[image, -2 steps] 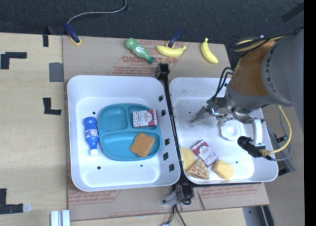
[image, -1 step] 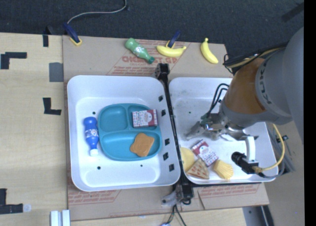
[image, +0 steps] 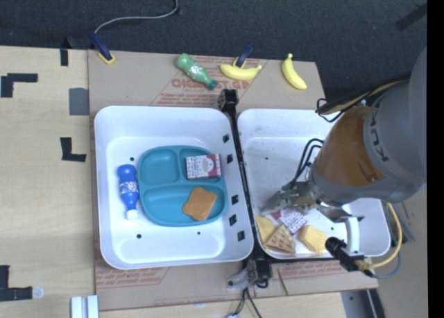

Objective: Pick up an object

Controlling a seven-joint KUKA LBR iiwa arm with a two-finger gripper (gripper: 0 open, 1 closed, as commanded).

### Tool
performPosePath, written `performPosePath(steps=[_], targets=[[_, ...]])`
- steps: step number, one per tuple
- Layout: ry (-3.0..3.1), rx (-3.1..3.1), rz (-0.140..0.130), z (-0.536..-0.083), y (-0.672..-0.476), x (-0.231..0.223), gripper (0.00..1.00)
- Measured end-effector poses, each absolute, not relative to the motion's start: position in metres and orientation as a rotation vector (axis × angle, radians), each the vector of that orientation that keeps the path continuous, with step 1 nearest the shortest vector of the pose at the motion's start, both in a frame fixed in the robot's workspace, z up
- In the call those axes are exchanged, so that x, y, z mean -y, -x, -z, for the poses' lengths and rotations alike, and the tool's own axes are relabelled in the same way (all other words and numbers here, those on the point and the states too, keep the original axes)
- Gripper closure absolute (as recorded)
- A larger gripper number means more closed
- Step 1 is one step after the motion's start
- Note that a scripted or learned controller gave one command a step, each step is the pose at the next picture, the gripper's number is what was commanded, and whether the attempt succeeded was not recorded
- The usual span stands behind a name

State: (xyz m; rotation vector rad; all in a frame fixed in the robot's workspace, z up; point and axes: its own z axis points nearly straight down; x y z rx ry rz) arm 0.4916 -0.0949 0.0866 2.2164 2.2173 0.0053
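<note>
The pincer (image: 290, 197) is lowered into the right bin (image: 277, 132), just above small toy food pieces (image: 284, 233) clustered at its near edge; its opening cannot be told. They are judged light, rigid and slippery, best gripped across flat sides.

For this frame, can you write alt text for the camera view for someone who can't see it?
A grey arm's gripper hovers low in the right bin above yellow food pieces. The left bin holds a teal tray with a carton and toast, beside a blue bottle.

gripper (image: 283, 201) over right bin (image: 277, 136), food below
</note>
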Motion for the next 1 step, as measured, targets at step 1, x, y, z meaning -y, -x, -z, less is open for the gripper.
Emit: performPosePath(steps=[1], targets=[[-2.215, -2.218, -0.006, -0.0866, -0.5791, 0.0969, 0.0]])
